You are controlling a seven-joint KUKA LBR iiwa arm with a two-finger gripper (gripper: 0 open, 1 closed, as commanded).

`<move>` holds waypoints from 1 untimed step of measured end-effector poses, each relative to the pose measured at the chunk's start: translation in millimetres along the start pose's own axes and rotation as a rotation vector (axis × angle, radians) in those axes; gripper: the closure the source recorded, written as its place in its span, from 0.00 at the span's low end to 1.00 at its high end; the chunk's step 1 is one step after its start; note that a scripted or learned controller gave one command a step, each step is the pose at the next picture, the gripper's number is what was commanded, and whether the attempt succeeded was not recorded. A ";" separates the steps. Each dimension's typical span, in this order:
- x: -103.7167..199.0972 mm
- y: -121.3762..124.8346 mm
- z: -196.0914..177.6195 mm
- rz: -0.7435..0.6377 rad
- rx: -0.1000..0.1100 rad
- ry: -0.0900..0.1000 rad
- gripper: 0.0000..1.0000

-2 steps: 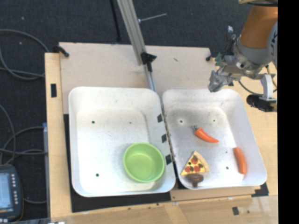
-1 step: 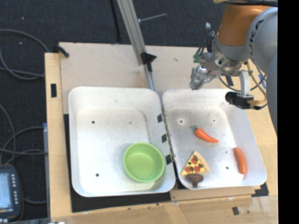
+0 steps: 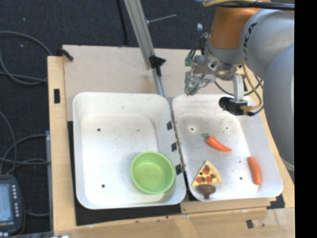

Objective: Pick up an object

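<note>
a green bowl (image 3: 152, 171) sits by the near edge of the left bin (image 3: 99, 113). in the right bin (image 3: 233, 120), a pizza slice (image 3: 206, 175) lies at the near edge, an orange sausage (image 3: 254, 170) by the right edge, and a carrot (image 3: 217, 143) in the middle. the pincer (image 3: 193, 88) hangs over that bin's far left corner, holding nothing; i cannot tell how wide it is.

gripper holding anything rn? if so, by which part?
Nothing held. The gripper hangs over the far edge of the right bin, with no object at it. The pepper, carrot and pizza slice lie in that bin.
</note>
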State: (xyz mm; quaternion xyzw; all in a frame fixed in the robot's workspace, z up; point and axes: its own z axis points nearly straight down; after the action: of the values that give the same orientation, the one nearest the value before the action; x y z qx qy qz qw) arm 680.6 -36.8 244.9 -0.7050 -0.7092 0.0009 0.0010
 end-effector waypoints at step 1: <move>60.2 8.7 4.1 -0.001 -0.005 0.000 1.00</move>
State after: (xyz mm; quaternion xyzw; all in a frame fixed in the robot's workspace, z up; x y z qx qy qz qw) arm 688.9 23.5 240.8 -0.7045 -0.7097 -0.0008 -0.0005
